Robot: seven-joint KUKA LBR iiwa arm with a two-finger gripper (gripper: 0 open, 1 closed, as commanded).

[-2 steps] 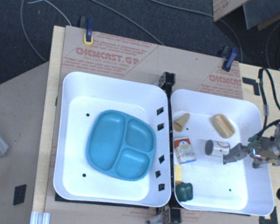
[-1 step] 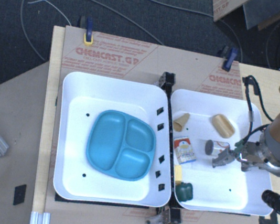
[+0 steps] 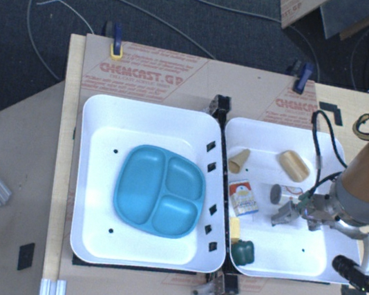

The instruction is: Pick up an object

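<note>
The left bin [image 3: 91,163] holds a smooth blue plastic plate [image 3: 160,191] with three compartments. In the right bin [image 3: 305,265], from left to right, lie a tan cone [image 3: 239,160], a flat printed packet [image 3: 243,197], a dark green rounded piece [image 3: 242,252] and a beige cylinder [image 3: 294,165]. The metal gripper [image 3: 287,214] hangs low over the middle of this bin, near a small grey cylinder [image 3: 275,193]; whether its jaws are apart or together, I cannot tell.

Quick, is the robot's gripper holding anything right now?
Gripper: low in the right bin, can't be told if it holds anything.
</note>
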